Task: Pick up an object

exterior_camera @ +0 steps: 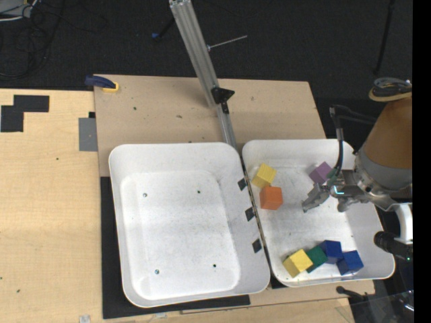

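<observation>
Single fixed cam mounted above the bench [202,106], looking down at a slant toward 12 o'clock, mid-range, so both white bins fit in frame: left bin [128,163] at center, right bin [296,147] toward 3 o'clock. Arm [390,147] comes in from the 3 o'clock edge; dark floor and an aluminium rail [199,52] fill the 12 o'clock side.
</observation>
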